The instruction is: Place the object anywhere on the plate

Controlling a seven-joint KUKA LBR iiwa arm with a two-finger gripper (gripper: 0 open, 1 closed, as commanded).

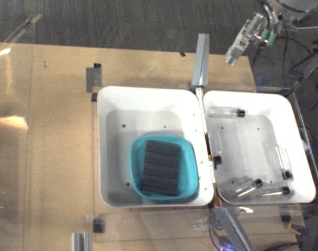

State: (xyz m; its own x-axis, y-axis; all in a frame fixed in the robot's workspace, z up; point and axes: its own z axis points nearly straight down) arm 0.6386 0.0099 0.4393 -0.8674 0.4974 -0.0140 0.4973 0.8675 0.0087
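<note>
A teal square plate (136,161) sits in the front half of the left bin (103,140). A dark grey ridged block (161,167) lies flat on the plate, roughly centred and slightly tilted. My gripper (234,55) hangs high at the upper right, beyond the back edge of the right bin (301,140), far from the plate and the block. Nothing shows at its tip.
Several clear tubes with black caps lie in the right bin: one at the back (227,112), one on the right side (282,161), two at the front (246,187). A grey upright post (202,59) stands behind the divider between the bins.
</note>
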